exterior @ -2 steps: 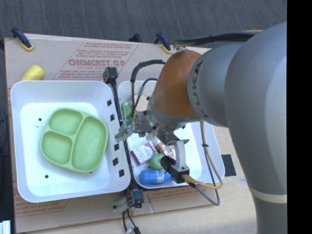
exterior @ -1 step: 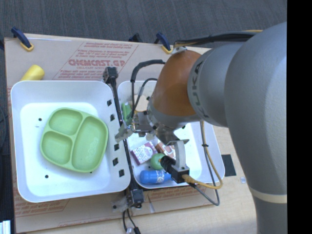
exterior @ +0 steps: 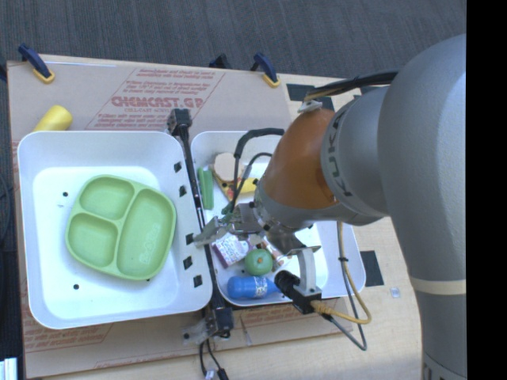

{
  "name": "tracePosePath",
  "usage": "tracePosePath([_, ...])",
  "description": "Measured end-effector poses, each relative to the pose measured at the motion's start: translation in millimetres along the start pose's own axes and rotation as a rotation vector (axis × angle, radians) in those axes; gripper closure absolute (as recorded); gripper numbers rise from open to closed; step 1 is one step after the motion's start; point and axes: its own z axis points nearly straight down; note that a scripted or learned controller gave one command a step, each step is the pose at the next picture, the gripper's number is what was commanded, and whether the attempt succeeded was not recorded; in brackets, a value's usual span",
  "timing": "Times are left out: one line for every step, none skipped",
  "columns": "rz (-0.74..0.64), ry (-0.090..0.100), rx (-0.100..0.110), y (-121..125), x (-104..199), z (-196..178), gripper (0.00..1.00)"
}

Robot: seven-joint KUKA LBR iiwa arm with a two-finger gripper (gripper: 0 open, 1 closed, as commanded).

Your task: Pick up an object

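A robotics lab is showing itself here, not a home or kitchen: a grey industrial arm [exterior: 412, 157] with an orange band [exterior: 305, 161] is reaching over a table [exterior: 142, 101] that is sitting on grey carpet [exterior: 238, 14]. Blue clamps [exterior: 265, 67] are gripping the table's printed board at its far edge, and two white bins [exterior: 32, 212] are lying side by side, joined by black brackets [exterior: 190, 212]. Loose cables [exterior: 348, 315] are trailing off the near edge. A green divided plate [exterior: 120, 226] and small toy-like items [exterior: 255, 261] are serving as test objects rather than household goods.
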Motion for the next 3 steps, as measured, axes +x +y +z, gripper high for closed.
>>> tracePosePath([0.017, -0.021, -0.009, 88, -26, -46, 0.0])
tracePosePath([0.017, -0.021, -0.011, 101, -3, -141, 0.0])
tracePosePath([0.016, -0.021, -0.012, 151, -20, -202, 0.0])
